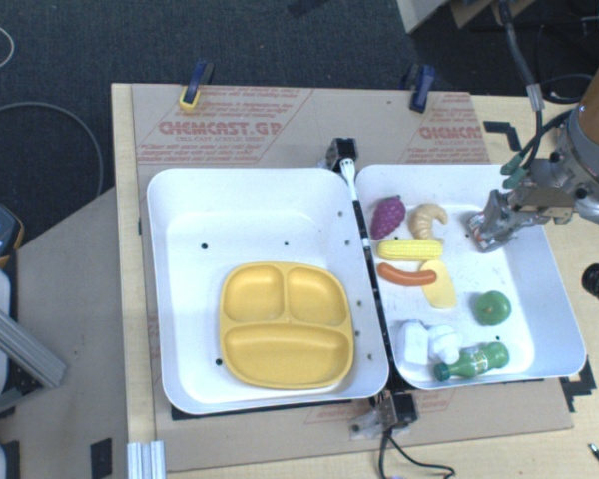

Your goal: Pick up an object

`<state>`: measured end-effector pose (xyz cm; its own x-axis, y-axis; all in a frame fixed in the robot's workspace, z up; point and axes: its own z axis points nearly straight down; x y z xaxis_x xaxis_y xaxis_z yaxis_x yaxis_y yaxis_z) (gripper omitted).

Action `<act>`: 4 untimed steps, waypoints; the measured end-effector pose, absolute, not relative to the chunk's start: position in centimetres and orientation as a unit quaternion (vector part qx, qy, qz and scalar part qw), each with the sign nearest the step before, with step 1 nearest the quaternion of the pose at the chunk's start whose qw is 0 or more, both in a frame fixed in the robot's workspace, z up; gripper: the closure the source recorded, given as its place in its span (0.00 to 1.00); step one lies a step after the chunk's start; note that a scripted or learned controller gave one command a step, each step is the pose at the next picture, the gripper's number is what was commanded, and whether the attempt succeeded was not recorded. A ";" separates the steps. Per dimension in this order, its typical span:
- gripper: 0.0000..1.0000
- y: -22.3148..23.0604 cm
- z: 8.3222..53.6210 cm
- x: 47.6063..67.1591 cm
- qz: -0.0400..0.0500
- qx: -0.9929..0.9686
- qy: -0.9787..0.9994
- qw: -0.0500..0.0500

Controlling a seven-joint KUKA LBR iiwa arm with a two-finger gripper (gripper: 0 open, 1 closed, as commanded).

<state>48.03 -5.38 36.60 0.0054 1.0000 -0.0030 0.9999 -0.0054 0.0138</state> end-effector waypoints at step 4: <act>1.00 4.8 39.8 47.9 -0.003 0.705 0.709 -0.003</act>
<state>47.87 4.82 39.83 -0.0049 1.0000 0.0003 1.0000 0.0049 -0.0080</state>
